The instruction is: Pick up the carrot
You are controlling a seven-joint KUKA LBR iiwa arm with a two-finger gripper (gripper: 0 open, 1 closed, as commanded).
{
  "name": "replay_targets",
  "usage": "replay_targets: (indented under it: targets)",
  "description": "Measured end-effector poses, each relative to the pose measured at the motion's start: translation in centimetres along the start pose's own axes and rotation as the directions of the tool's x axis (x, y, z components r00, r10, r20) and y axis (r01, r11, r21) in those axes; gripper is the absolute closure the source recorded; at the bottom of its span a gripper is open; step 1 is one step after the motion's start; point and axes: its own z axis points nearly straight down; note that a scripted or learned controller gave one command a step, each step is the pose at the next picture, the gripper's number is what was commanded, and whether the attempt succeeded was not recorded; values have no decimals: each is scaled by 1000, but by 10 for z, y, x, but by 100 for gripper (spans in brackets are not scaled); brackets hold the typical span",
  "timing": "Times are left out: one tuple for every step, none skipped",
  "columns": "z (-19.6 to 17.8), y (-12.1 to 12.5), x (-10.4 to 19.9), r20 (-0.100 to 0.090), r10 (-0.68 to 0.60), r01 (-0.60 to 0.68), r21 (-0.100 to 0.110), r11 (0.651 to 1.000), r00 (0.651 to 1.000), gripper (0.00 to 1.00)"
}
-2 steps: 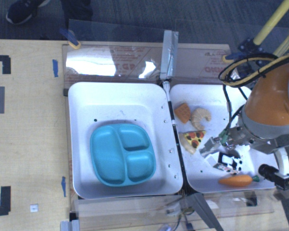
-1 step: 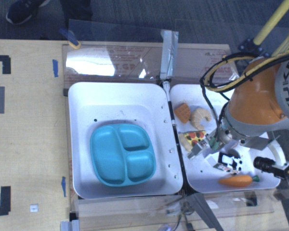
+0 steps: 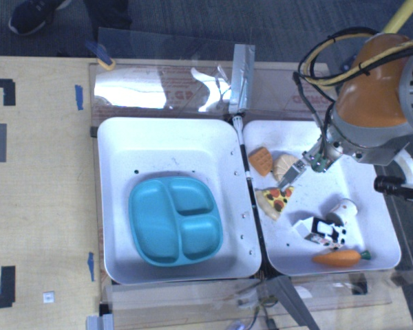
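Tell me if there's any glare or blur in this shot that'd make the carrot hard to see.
Camera view: strong glare sits on the clear sheet behind the bins, away from the carrot, which reads plainly orange against the right bin; the picture is soft overall, and the gripper looks smeared.

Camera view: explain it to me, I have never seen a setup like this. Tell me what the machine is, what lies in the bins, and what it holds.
This one camera looks down at a slant on a bench. The grey and orange machine at the right is a robot arm; its gripper hangs over the right bin, above a pizza slice, holding nothing. That bin also has a waffle-like piece, a toy cow and the carrot, untouched near the front. The left bin holds a blue divided plate.
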Motion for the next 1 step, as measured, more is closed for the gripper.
replay_targets:
  targets:
    - [24, -5, -7, -5, -82, 82, 5, 997, 997, 0]
